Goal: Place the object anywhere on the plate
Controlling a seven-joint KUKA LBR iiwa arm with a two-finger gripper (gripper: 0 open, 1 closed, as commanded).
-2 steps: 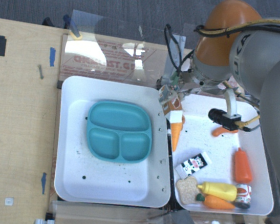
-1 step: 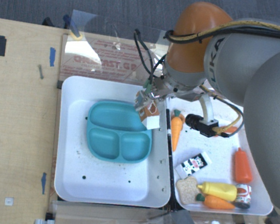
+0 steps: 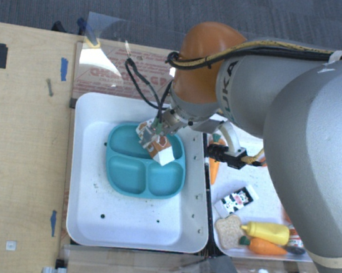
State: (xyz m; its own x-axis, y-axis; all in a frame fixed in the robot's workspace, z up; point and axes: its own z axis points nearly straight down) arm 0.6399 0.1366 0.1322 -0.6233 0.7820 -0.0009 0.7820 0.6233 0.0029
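Nearest me, along the table's front edge, I saw the right bin carrying a slice of bread, a yellow bottle-shaped toy and a carrot just beside each other, with a small black-and-white card a little farther back. Beside it, the left bin held the blue divided plate, set toward the bin's far half. Over the plate's far right compartment hung the end effector, and right under it sat the object, a small brown-and-white item at that compartment's rim. I could not tell whether the end effector was open or closed, or whether it had the object. Behind it the arm rose toward the table's right edge, its orange band above the wrist.
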